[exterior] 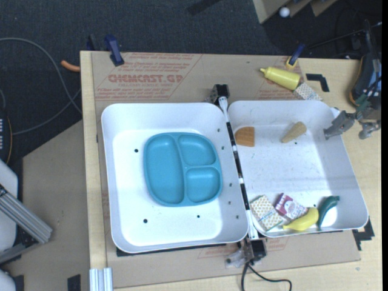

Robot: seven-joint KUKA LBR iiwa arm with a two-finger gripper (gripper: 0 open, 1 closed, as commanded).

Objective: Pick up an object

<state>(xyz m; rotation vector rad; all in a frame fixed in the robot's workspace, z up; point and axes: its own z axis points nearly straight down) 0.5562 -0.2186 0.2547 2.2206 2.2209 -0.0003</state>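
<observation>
Gripper point(350, 126) is sitting at about 3 o'clock in the frame, poking in over the right rim of the right bin point(347, 162); it is looking grey and small there, and I cannot tell how far it is open or whether anything is in it. Bench point(151, 77) is carrying two white bins side by side, rims touching along the middle. Left bin point(121, 223) is holding a blue divided plate point(182, 167), lying flat near its centre, three compartments facing up. Right bin is holding the loose stuff: an orange-brown chunk point(245, 136) is lying at roughly 10 o'clock of that bin, just beside the shared rim; a tan wedge point(294, 132) is lying near 12 o'clock, tilted, well apart from the chunk and near the gripper but not touching it. Cluster is sitting at 6 o'clock of the right bin: a checkered packet point(264, 211) is leaning against the left wall, a red-and-white packet point(288, 206) is lying just beside it, a banana point(302, 221) is lying along the front wall touching or overlapping the packets, and a dark green item point(328, 207) is resting at the banana's right end. Outside the bins, a yellow bottle point(281, 76) is lying on its side on the bench at 1 o'clock, and a blue clamp point(113, 49) is gripping the bench edge at 11 o'clock.
</observation>
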